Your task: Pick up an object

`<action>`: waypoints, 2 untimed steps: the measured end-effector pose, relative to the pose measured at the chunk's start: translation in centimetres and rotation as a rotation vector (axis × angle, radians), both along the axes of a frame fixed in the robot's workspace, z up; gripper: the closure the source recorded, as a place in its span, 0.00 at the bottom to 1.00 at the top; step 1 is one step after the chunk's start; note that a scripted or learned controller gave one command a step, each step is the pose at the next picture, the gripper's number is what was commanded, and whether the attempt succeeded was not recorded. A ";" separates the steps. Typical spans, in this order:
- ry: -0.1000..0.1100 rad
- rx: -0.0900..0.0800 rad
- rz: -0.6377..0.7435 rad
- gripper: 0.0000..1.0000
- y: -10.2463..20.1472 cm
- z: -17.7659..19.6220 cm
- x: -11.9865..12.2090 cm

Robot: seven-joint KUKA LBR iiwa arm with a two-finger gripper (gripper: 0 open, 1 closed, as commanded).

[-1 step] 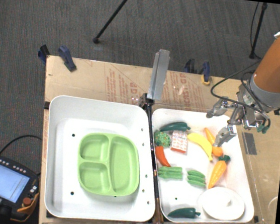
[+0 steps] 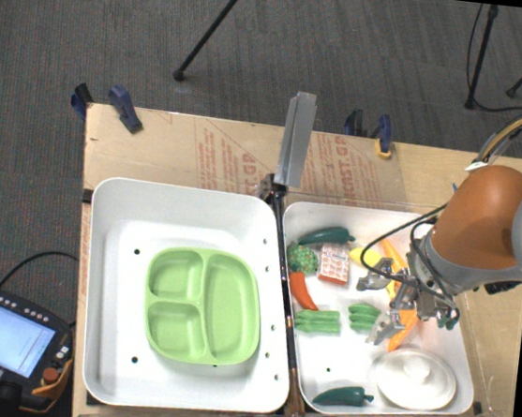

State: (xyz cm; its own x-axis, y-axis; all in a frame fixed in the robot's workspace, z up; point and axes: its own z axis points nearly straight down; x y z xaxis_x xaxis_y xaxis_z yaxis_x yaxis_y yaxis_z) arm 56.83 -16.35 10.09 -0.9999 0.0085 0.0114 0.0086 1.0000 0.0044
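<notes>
The arm (image 2: 490, 226) reached in from the right over the right-hand bin (image 2: 455, 354), its orange band bulging above the wrist. The jaws (image 2: 395, 328) hung low over the middle of that bin, pointing down among the toy food; whether they were spread or pressed together could not be told from this slanted look, and nothing could be seen between them.

Right under the jaws lay an orange carrot-like piece (image 2: 400, 333), partly hidden by the gripper. Just beside it to the left sat a small green pod piece (image 2: 362, 316), and further left a green bean bundle (image 2: 318, 322). An orange-red pepper (image 2: 303, 291) curved along the left wall, with a green broccoli-like piece (image 2: 303, 258) above it. A dark green pepper (image 2: 327, 235) lay near the top, a red-and-white box (image 2: 334, 264) beside it, and a yellow piece (image 2: 366, 256) peeked out near the wrist. At the front, a white bowl (image 2: 417, 379) rested near the corner, with another dark green pepper (image 2: 344, 395) to its left.

The left-hand bin (image 2: 122, 224) held a green divided plate (image 2: 203, 304). Both bins sat on the desk (image 2: 184, 142).
</notes>
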 end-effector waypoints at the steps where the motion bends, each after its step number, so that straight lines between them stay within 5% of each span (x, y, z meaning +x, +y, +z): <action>1: -0.011 -0.003 0.061 0.00 -3.1 -1.4 0.1; 2: -0.016 -0.002 0.068 1.00 -2.8 -0.3 0.4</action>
